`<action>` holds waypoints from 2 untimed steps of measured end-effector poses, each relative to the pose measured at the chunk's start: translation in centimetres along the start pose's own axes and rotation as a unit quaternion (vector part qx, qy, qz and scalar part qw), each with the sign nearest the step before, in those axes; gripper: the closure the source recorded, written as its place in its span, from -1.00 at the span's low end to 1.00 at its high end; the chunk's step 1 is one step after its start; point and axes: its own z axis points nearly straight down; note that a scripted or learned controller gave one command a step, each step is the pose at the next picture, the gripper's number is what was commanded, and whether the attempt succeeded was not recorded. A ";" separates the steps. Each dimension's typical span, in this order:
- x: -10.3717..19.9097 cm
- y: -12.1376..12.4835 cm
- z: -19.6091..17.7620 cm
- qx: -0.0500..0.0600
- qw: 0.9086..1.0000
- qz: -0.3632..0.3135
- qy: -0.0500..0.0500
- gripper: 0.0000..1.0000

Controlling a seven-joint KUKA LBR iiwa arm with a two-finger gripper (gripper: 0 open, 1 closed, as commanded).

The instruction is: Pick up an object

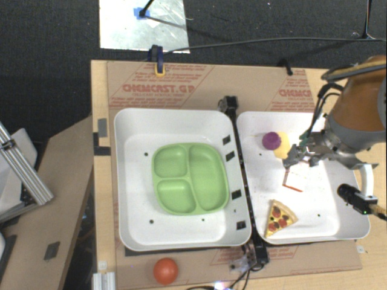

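Note:
The right bin (329, 213) holds a purple ball-like toy (271, 140) near its back left and a yellow object (280, 151) just beside it, partly covered by the arm. A flat white piece with a red edge (294, 179) lies in the middle. A toy pizza slice (279, 217) rests near the front. My gripper (300, 160) hangs over the right bin, right of the yellow object and just above the white piece. Nothing is visibly held in it.
In the left bin (130, 128) lies a green divided plate (188, 179). An orange ball (165, 270) sits on the bench in front of the left bin. The arm's grey body (357, 125) covers the right bin's back right corner.

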 end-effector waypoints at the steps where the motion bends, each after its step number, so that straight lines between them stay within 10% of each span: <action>1: 0.0 0.1 -1.9 0.001 1.000 0.000 0.000 1.00; 2: 5.2 0.5 -3.0 0.001 1.000 -0.003 0.001 1.00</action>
